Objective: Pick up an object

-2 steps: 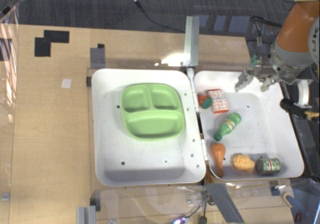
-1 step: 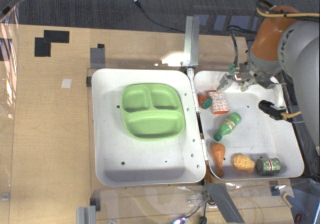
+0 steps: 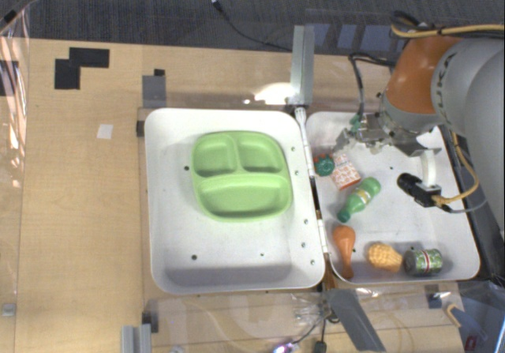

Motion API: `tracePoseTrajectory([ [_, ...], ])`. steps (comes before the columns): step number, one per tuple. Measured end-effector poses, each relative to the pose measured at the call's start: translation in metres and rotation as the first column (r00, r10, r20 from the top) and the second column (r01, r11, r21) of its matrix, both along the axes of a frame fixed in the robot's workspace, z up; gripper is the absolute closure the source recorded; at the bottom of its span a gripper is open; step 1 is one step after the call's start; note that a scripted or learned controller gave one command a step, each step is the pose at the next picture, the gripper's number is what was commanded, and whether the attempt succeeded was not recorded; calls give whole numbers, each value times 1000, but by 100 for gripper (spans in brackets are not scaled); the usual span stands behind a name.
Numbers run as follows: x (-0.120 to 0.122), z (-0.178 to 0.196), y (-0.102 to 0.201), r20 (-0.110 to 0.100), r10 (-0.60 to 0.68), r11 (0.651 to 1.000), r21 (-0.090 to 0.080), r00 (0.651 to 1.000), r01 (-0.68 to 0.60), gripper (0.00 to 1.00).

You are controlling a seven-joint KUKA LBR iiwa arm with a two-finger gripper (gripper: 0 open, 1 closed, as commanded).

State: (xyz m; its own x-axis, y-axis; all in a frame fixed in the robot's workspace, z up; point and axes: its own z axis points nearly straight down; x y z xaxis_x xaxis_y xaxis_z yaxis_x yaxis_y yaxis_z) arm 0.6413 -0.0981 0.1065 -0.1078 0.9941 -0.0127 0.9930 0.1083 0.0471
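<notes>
- While the arm (image 3: 450,75) reaches in from the right, its gripper (image 3: 357,136) hangs over the right bin (image 3: 461,253)'s top-left part; grip state: cannot tell.
- Just below it: small red-and-white carton (image 3: 345,171), green bottle (image 3: 360,197).
- Bin's near edge: carrot (image 3: 344,244), corn (image 3: 383,257), can (image 3: 424,261).
- Left bin (image 3: 170,264): green divided plate (image 3: 240,174).

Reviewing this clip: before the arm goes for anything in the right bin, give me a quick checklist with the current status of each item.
1. Things to pick lie in the right bin: ok; green bottle, carrot, corn, can.
2. Pincer over the right bin: ok, near its far edge.
3. Pincer carrying nothing: cannot tell.
4. Bottle free of neighbours: ok.
5. Small red-and-white box free of neighbours: not ok, a green piece sits against it.
6. Green tray in the left bin, out of the way: ok.
</notes>
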Motion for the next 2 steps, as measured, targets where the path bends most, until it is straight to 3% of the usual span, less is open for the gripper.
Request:
tracePoseTrajectory([
  [2, -85, -1, -3, 10, -235, 972, 16, 972, 234, 0],
])
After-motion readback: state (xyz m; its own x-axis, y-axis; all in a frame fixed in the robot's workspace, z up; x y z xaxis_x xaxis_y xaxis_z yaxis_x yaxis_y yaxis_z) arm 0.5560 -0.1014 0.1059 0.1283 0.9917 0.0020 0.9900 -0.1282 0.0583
